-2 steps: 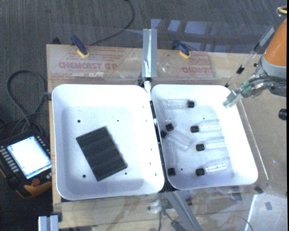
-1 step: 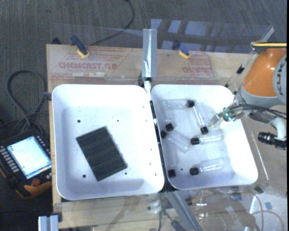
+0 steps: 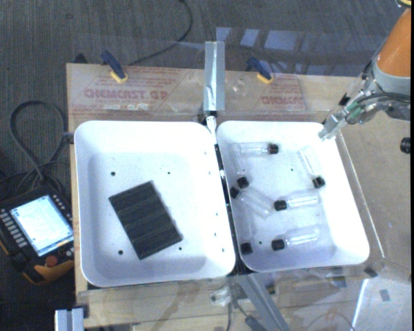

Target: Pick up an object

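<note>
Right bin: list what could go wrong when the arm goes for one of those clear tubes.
1. The clear tubes nearly vanish against the white right bin, so the claw may close off target.
2. They lie on their sides and look round, so one could roll or squirt out.
3. The tube nearest the claw lies close to the bin's far wall, which could block a finger.
</note>
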Motion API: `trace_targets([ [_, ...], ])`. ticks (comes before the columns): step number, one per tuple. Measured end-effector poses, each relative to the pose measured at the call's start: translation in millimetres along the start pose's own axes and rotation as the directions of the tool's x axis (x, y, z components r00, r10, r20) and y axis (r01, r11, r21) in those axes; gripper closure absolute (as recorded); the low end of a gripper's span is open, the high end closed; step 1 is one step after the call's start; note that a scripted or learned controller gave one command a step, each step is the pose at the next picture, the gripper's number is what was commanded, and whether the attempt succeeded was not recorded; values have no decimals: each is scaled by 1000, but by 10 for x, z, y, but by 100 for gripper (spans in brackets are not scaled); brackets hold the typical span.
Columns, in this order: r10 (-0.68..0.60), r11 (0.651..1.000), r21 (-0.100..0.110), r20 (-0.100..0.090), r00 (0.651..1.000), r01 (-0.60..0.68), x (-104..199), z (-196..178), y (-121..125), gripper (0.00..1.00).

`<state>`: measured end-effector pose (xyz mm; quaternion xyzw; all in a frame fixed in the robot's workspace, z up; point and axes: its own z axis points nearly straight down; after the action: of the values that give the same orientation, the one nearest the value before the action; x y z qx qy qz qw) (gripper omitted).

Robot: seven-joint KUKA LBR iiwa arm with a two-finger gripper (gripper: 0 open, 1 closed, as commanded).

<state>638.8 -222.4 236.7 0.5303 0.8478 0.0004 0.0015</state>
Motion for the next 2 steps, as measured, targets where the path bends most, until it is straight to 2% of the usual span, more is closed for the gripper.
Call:
trace_targets([
  [1, -102, 995, -1, 0, 995, 102, 53, 1417, 127, 0],
  [2, -173, 985, -2, 1, 985, 173, -128, -31, 286, 0],
])
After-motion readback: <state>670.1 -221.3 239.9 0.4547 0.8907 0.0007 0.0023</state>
